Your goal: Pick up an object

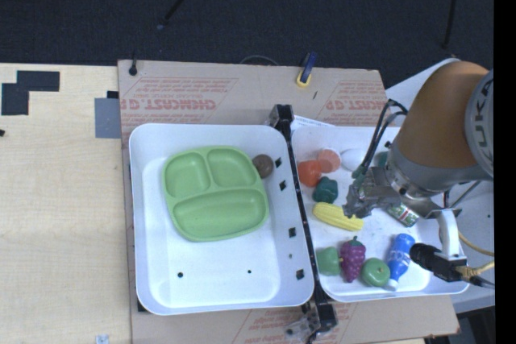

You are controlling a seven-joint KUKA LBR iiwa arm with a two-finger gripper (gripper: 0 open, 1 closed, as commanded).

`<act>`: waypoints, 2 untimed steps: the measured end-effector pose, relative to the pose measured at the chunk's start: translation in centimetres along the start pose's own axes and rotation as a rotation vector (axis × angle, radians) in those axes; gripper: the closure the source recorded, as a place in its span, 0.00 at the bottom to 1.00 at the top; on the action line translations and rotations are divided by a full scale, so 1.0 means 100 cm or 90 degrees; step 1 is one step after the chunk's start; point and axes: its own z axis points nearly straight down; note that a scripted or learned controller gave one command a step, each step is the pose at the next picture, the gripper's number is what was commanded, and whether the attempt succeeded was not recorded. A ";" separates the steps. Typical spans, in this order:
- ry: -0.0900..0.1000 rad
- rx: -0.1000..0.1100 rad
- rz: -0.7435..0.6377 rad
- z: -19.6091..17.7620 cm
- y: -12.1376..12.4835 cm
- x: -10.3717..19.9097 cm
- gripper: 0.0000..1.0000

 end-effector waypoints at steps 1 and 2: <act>0.000 -0.001 0.000 -0.012 -0.019 0.043 1.00; -0.001 0.000 0.003 -0.003 -0.017 0.036 1.00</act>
